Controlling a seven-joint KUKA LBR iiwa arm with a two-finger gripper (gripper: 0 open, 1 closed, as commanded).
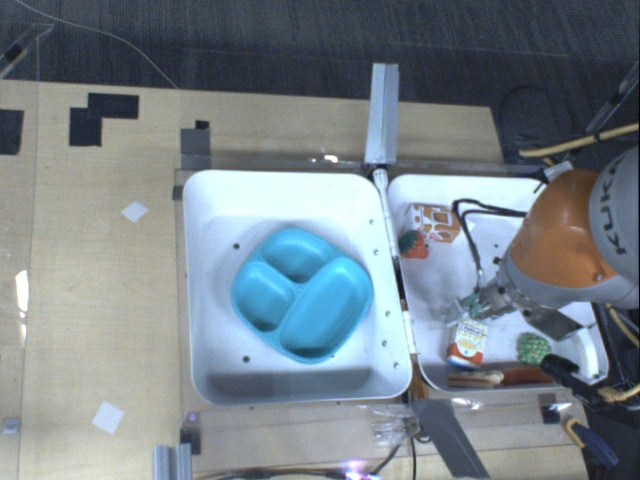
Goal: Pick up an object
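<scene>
The wooden surface (90, 298) carries two white bins side by side. The left bin (210, 368) holds a blue three-compartment tray (302, 293). The right bin (432, 368) holds a printed carton (436, 223) near its far wall, a small red-and-green item (412, 243) beside it, a small carton (467, 343), a green ball (533, 347) and a brown stick-like tool (490, 376) (along the near wall). The end effector (478, 304) sits just above the small carton; its opening and any grip cannot be judged.
</scene>
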